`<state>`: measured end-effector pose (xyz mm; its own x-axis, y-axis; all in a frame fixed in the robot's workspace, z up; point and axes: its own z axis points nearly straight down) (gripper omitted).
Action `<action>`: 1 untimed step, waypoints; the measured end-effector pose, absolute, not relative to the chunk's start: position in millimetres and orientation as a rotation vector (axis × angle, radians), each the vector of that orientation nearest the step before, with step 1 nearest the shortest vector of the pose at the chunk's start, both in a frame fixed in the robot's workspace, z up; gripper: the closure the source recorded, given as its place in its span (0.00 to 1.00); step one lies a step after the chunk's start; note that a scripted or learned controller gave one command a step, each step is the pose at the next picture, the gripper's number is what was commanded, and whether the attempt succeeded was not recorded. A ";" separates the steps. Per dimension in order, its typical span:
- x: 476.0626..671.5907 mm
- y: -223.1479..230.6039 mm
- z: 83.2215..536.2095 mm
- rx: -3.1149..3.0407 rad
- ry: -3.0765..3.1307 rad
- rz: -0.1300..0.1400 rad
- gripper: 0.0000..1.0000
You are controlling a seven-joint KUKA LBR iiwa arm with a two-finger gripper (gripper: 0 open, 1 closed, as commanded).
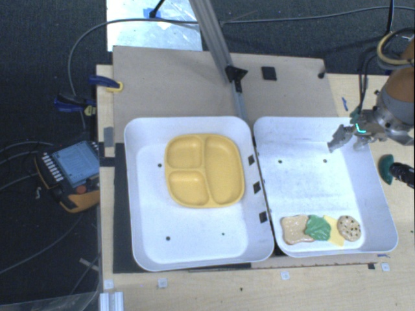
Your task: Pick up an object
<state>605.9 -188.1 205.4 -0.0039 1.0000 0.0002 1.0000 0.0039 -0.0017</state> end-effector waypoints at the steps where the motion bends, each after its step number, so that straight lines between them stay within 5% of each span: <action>1: 606.9 -188.1 207.1 -2.218 -2.228 -0.001 0.00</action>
